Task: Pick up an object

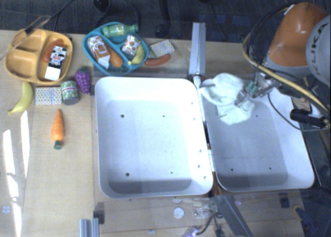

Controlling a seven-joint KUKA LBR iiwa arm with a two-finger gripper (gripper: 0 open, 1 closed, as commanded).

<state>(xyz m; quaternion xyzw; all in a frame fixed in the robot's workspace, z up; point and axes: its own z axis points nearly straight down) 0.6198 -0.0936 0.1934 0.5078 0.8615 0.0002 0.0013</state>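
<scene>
The arm reaches in from the right, orange band up top, and its pincer is down at the upper edge of the right bin, right on the white cloth. The cloth lies crumpled in that bin's upper left corner, close to the wall that meets the left bin. The pincer's tips press into the cloth's right side, and a fold of white fabric seems bunched up around them; how far apart the fingers stand is too small and blurred to tell, and whether fabric is actually caught between them cannot be told either. The cloth rests on the bin floor, not raised. Cables loop around the wrist and trail off to the right. Out on the wooden surface to the left, toys are scattered: a yellow dish with a small carton in it, a blue tray packed with toy food and a green bottle at its top edge, purple grapes beside a small can, a banana and a carrot lower down. A sausage lies just right of the blue tray.
</scene>
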